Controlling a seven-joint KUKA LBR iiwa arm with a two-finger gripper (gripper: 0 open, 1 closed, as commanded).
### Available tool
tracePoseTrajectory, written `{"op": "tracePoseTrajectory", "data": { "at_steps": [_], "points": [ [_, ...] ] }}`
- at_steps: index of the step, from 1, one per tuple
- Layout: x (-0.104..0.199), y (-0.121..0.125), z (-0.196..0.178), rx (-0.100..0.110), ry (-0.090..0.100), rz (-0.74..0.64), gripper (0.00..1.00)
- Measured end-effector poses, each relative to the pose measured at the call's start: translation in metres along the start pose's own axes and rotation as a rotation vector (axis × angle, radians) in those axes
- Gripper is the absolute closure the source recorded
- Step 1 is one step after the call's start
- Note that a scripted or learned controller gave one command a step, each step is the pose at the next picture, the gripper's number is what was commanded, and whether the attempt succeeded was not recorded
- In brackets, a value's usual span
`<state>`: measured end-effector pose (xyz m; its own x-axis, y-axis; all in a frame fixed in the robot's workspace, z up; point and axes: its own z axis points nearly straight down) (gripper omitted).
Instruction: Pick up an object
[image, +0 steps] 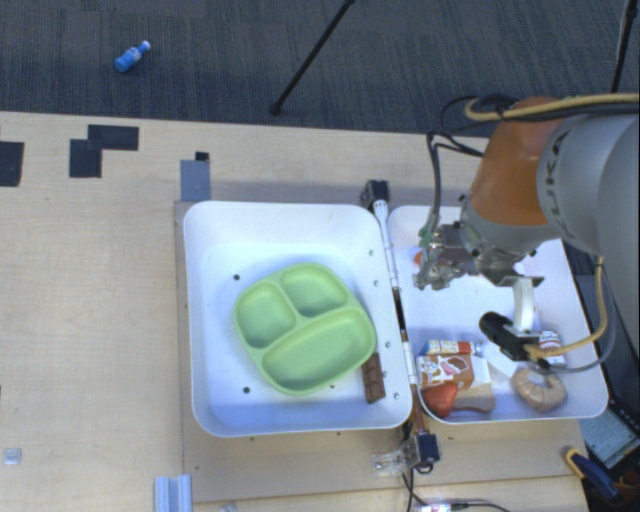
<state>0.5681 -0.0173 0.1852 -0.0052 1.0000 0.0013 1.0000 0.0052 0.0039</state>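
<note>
— Carton sits at the right bin's near edge, crowded by neighbours; gripper hovers well apart.
— Fingers?
— Cannot tell. Descending there, I'd expect it to close on nothing.

Grey arm reaching from right

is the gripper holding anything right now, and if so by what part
It cannot be told. The two-finger gripper hangs over the right white bin, above its bare upper part, and nothing is visible between its fingers, which are too small and dark to read.
</note>
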Motion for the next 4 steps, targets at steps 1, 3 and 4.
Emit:
{"op": "tracePoseTrajectory", "data": {
  "at_steps": [1,3,4],
  "points": [
    [0.028,-0.038,-0.161,-0.002,0.0,-0.001,1.0],
    [0.081,-0.08,-0.101,0.001,0.0,0.0,1.0],
    [0.041,-0.033,-0.071,0.002,-0.001,0.002,1.0]
  ]
}}
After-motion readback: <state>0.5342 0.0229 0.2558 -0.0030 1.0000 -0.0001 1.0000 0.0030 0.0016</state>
